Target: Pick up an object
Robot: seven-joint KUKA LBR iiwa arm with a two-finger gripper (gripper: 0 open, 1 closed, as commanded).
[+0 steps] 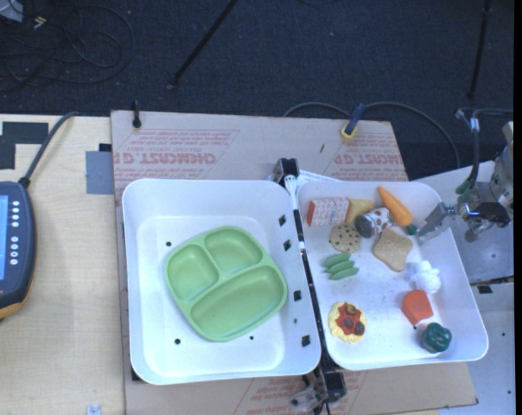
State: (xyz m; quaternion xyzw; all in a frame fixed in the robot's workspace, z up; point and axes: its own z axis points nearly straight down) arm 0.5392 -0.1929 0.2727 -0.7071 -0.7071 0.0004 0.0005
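Toy foods, including a carrot (394, 205) and slice of bread (391, 249), lie scattered in the right bin (468, 335) for picking. The gripper (434, 220) hovers at its far edge, holding nothing; its state is unclear.

Bench (62, 344): pale wood surface. A printed cardboard sheet (244, 150) lies flat on it, reaching toward the rear edge. Two shallow white bins rest side by side on the cardboard, touching: left bin (149, 353), right bin (468, 335). A handheld control pendant (3, 249) lies at the bench's left edge.
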